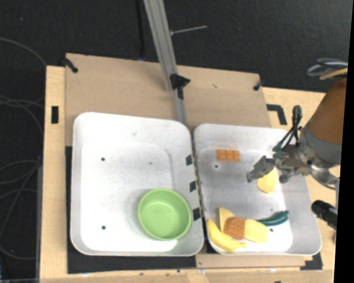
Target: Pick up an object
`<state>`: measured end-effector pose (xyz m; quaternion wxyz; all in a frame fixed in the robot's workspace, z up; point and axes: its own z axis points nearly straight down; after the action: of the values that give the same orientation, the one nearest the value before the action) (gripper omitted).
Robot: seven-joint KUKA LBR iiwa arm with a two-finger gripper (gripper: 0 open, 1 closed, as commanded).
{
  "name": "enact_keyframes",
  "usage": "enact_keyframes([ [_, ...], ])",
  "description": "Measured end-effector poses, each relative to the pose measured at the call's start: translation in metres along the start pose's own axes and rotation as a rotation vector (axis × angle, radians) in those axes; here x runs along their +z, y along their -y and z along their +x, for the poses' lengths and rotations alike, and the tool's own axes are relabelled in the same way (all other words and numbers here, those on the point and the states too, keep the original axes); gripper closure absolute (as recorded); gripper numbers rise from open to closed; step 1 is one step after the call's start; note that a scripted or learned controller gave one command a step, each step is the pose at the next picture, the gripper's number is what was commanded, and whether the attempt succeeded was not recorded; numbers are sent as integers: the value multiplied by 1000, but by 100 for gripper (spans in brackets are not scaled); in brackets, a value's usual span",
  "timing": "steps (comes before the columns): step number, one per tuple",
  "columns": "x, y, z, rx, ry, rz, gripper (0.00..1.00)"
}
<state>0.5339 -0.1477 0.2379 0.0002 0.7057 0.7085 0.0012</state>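
Yellow and brown toy food (pixel 238 230) sits piled in the near corner of the right bin (pixel 237 145), while farther back the gripper (pixel 270 174) pinches a small yellow piece (pixel 268 182) between its fingers, lifted to carry away.

Tan bench (pixel 126 86) bearing two white bins (pixel 91 162), side by side.

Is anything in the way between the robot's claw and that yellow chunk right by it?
Nothing visible is. The gripper is right at the yellow chunk in the right bin. The orange block and the food pile lie off to the side.
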Motion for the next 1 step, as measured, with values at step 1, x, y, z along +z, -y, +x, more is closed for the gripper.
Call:
enact_keyframes([
  [1, 0, 0, 0, 2, 0, 0, 0],
])
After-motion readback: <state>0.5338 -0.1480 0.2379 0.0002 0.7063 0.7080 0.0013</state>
